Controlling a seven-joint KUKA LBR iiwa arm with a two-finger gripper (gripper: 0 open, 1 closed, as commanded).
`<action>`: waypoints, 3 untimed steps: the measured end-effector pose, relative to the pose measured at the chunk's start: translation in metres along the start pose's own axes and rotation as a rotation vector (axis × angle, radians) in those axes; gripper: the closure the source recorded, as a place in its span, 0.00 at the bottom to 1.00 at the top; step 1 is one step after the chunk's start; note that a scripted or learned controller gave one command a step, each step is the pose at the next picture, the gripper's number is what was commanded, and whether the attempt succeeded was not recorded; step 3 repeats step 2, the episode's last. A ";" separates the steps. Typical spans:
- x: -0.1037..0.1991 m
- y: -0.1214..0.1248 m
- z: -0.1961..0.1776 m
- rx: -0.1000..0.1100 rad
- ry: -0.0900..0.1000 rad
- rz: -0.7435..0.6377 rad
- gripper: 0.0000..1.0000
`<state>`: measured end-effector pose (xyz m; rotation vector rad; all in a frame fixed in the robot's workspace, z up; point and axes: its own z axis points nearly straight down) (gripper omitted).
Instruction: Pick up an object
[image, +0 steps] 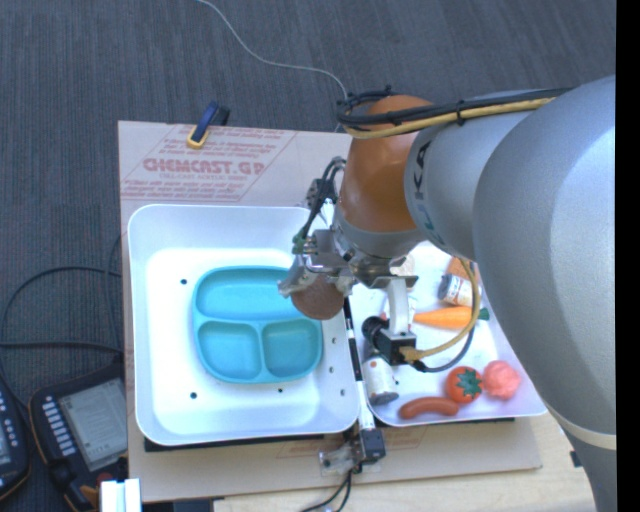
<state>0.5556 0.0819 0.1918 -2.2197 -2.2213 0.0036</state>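
Pincer (322, 290) seems to be pinching a round brown thing (320, 300) over the wall between the two bins, beside the blue divided tray (255, 325), so it should lift slowly, straight up, squeezing tight.

A blue clip (206, 123) is seen on the board (215, 168); a pendant (78, 425) lies on grey carpet (60, 150).
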 end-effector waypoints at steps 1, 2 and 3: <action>0.033 -0.062 -0.008 0.000 0.000 0.000 1.00; 0.033 -0.062 -0.017 0.001 0.000 0.000 1.00; 0.033 -0.062 -0.017 0.001 0.000 0.000 1.00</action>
